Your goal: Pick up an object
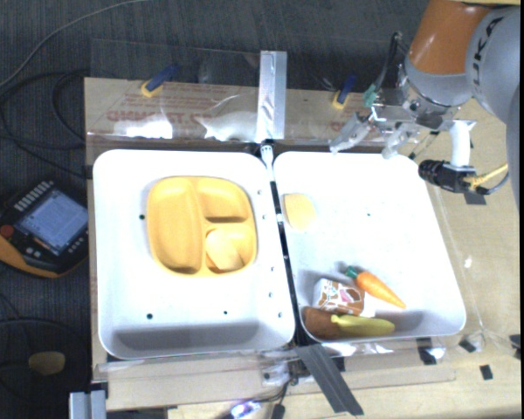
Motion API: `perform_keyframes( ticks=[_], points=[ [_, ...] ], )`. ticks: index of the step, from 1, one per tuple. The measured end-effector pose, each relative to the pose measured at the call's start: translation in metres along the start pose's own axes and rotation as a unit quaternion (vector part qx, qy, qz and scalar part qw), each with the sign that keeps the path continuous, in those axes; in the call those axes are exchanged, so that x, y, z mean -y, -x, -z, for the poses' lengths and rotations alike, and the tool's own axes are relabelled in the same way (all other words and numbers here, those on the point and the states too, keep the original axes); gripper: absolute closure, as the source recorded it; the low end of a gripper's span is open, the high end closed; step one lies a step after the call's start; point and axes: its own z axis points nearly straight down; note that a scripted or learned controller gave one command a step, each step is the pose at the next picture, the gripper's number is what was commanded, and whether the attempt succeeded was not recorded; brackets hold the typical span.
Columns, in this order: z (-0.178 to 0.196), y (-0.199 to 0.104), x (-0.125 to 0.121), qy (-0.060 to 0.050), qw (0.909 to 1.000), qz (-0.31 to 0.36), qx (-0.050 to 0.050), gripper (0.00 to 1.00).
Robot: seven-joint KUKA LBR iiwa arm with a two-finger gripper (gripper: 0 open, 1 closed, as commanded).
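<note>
In the right bin [419, 234], a pale yellow round piece [298, 209] lies near the left wall. At the front sit an orange carrot [377, 288], a small printed packet [339, 297], a yellow banana [363, 325] and a brown item [318, 320], all close together. My gripper [363, 147] hangs over the far rim of the right bin, well away from these objects. Its two pale fingers are spread apart with nothing between them.
The left bin [122, 304] holds a yellow divided tray [199, 223]. A metal bar [272, 94] stands upright behind the bins' shared wall. A handheld controller [42, 225] lies on the floor at the left. Cables hang by the wrist at the right.
</note>
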Motion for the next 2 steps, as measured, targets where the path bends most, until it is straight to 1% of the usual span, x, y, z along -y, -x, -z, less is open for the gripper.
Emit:
perform_keyframes(
  ticks=[1, 2],
  points=[
    [0.035, 0.002, -0.005, 0.0, 0.9975, -0.07, 0.001, 0.0],
    [-0.038, 0.01, -0.013, -0.001, 0.9883, -0.152, 0.0, 0.0]
  ],
)
